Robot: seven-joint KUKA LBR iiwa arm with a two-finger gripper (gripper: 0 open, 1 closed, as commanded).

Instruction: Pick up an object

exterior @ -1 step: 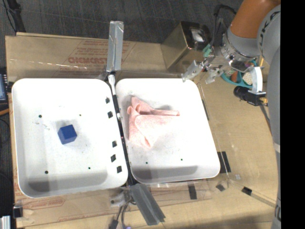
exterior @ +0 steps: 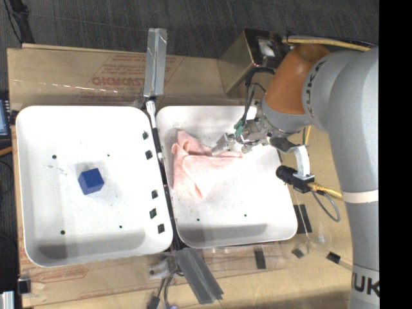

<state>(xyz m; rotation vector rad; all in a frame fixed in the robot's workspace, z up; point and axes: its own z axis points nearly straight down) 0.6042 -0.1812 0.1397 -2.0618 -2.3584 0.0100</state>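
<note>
Two shallow white bins sit side by side on the worktop; the left bin holds a small blue cube, left of its middle and well apart from every wall; a grey metal bar rises from the far edge where the bins meet, and another juts out at the near edge; brown cardboard with red print lies flat behind the left bin; a tan box stands beyond the right bin, near the worktop's far edge.
</note>
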